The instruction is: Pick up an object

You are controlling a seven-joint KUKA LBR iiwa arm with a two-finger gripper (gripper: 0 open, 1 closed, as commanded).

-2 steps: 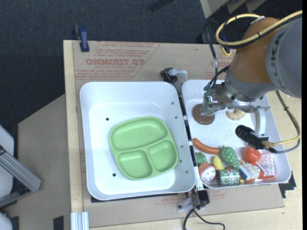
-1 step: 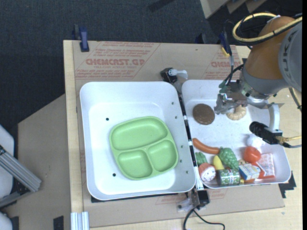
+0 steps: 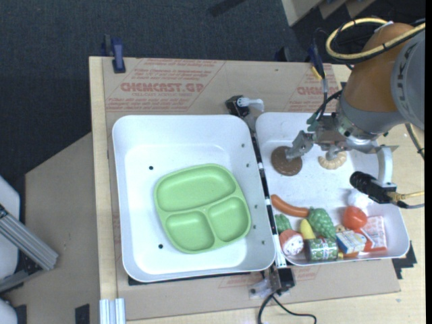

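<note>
My gripper (image 3: 314, 151) hangs over the upper part of the right bin (image 3: 398, 211), open, with nothing between its fingers. One fingertip (image 3: 295, 150) is right at the upper edge of a brown round disc (image 3: 287, 163) lying on the bin floor. The other finger is over a small tan cookie-like piece (image 3: 332, 159). Lower in the same bin lie an orange sausage (image 3: 290, 206), a green vegetable (image 3: 321, 220), a red tomato (image 3: 354, 217), a yellow piece (image 3: 307, 229), a small can (image 3: 322, 250) and a colourful box (image 3: 351, 241).
The left bin (image 3: 135, 147) holds a green divided plate (image 3: 201, 206). A red-and-white toy (image 3: 290, 243) and a red-and-white packet (image 3: 376, 231) crowd the right bin's lower end. The arm comes in from the upper right, above the bin's far edge.
</note>
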